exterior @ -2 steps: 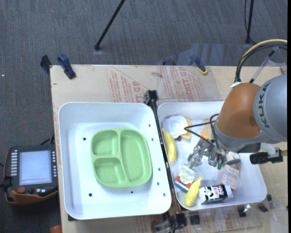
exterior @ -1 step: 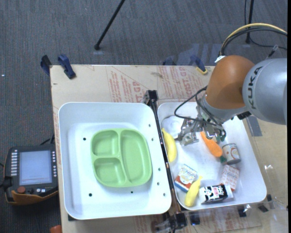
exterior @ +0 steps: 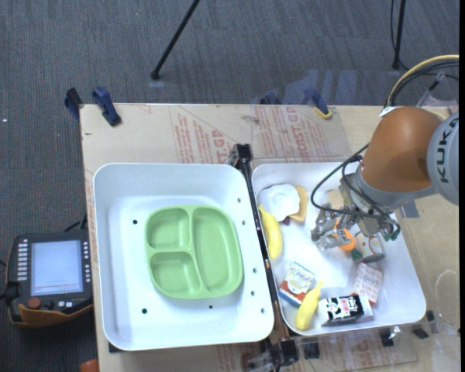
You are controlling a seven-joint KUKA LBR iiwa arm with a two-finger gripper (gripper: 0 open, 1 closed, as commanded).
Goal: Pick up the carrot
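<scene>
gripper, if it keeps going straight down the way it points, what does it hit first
Most likely the carrot: the gripper points down into the right bin with that orange piece right at its tip. Depth is hard to judge from this slanted view.

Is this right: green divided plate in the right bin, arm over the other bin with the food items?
Not quite. The camera view shows the green divided plate in the left bin; the arm's gripper is over the right bin, among the food items.
</scene>
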